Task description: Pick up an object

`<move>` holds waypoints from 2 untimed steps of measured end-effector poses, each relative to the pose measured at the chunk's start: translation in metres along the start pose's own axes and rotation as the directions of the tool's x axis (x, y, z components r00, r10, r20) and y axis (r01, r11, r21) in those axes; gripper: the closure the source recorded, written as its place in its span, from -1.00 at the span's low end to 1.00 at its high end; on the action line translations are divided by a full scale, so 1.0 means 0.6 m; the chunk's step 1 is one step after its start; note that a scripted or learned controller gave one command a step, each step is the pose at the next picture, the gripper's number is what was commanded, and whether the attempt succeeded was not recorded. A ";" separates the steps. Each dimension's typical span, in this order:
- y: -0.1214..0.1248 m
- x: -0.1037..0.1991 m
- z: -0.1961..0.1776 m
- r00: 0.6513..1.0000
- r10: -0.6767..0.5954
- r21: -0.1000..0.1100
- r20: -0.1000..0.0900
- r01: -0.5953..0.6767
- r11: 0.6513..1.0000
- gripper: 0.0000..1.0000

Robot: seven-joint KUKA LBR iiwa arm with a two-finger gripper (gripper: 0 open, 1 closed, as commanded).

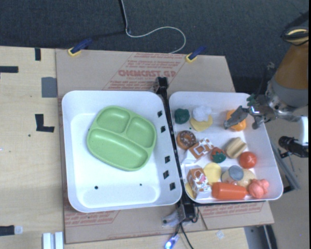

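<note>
The grey arm with its orange band reached in from the right, and its two-finger gripper (242, 116) hung over the upper right part of the right shallow white bin (272, 148). The dark fingers (236, 114) were spread, one toward the left and one toward the right, and a small orange toy piece (237, 121) sat right at their tips; whether it was pinched or only lay beneath them, I could not tell. That orange piece looked squat, with no clear long axis to call.

The long orange-red carrot-like toy (229, 191) lay along the bin's near wall, its long axis running left to right. Beside it on the right was a pink shrimp-like toy (258, 188). A red tomato-like ball (247, 160) rested near the right wall, just beside a tan bread-roll toy (235, 147) tilted diagonally. A brown doughnut toy (186, 138) sat at the left.

In the left white bin (75, 139) lay a green divided plastic plate (122, 137), set at a slant on the tabletop (20, 154).
</note>
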State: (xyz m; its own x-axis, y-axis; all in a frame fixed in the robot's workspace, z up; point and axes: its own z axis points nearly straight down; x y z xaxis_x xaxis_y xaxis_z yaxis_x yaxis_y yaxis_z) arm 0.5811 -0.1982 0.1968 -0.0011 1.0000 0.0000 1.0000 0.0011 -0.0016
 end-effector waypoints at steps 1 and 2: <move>-0.101 0.017 0.141 1.000 -0.002 -0.004 -0.004 0.002 1.000 -1.00; -0.101 0.016 0.123 1.000 -0.002 -0.001 -0.003 0.002 1.000 1.00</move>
State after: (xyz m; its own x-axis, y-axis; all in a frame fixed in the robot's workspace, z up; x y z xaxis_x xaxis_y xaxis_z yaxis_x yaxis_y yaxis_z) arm 0.5202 -0.1886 0.1231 -0.0029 1.0000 0.0027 1.0000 0.0029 -0.0011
